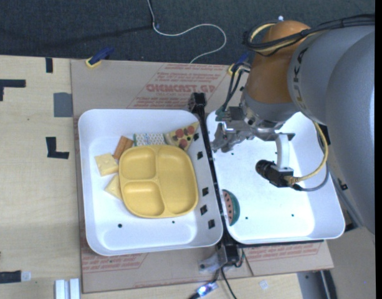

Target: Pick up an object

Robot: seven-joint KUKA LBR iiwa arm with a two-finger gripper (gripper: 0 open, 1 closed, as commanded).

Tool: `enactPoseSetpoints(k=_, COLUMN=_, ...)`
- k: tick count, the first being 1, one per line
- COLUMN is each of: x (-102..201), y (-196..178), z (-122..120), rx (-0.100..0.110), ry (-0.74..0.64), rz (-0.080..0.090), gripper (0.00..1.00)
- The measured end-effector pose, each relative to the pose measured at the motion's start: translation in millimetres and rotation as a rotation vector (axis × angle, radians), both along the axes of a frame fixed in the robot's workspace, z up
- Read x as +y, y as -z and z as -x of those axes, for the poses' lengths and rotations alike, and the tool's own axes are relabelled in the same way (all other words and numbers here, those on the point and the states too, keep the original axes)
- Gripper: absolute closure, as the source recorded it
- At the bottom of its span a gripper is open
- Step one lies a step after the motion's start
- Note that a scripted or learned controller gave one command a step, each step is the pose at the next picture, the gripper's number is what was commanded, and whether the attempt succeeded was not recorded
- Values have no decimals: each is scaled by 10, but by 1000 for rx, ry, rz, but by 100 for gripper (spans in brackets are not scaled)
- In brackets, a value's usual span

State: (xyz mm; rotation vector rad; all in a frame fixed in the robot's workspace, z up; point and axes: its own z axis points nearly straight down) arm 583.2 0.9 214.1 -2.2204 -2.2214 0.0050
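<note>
At centre right of the frame the arm [315,73] comes in over the right bin [315,226], and its gripper [228,137] hangs low at that bin's upper left corner, just beside the divider between the two bins. The metal fingers [220,143] look close together, but the wrist and glare hide their tips, so I cannot tell how far apart they stand, and nothing shows between them. Nothing is held as far as the view shows.

Candidates to pick: a slice [230,207], green-rimmed with a red face, lies in the right bin against its left wall, lower in the frame than the gripper and near it. At centre left, the left bin [94,223] holds a yellow tray [158,180] with small pieces around its upper left edge: a cracker [106,164], an orange stick [123,146] and a pizza piece [183,136].

My judgement: the slice is the nearest target. To do it well, the gripper should travel down the frame along the wall, open wide before descending, and turn so one finger fits between slice and wall. The risk is a finger catching the wall or divider and pushing the slice away.
</note>
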Motion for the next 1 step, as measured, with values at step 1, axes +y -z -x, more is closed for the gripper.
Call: enactPoseSetpoints(k=1, x=-29, y=-156, z=-104, rx=-3, ry=-2, rz=-2, gripper=100)
